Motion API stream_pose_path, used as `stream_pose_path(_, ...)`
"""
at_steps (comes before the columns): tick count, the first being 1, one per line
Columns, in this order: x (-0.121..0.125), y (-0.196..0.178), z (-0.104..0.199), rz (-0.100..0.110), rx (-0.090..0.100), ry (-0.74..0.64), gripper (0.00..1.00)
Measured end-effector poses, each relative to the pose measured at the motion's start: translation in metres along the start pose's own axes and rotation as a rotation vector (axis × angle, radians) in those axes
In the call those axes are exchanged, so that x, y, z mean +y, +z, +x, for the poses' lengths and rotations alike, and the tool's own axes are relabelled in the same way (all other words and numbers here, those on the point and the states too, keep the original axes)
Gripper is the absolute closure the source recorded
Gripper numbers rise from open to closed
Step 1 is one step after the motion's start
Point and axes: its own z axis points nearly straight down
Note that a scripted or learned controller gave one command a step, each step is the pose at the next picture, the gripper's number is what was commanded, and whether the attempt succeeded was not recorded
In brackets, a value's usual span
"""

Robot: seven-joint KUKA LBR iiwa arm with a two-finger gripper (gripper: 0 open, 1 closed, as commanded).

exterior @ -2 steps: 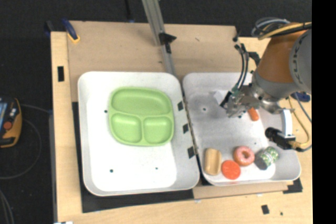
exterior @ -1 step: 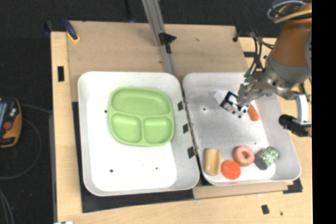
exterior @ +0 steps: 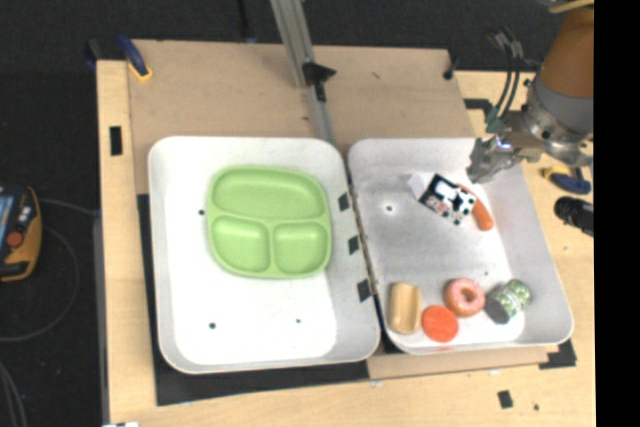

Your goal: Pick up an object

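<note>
The pincer (exterior: 484,162) is seen at the upper right of the right bin (exterior: 400,245); whether it is apart or together cannot be told. Just below it lie a black-and-white box (exterior: 443,195) and an orange carrot (exterior: 483,215). A green divided plate (exterior: 268,221) is held by the left bin (exterior: 180,315).

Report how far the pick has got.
Done: the arm has reached in, so the pincer is over the right bin, near its top right corner. In hand: nothing visibly lifted; the black-and-white box and small orange piece lie just below it. Left: the grasp and lift. The pink donut, tan cylinder and red-orange round piece rest along the near edge.
</note>
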Motion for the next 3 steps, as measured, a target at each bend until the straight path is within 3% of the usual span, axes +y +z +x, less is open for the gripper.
stream_pose_path(3, 0.015, 0.019, 0.147, 0.009, 0.003, -0.004, 1.00)
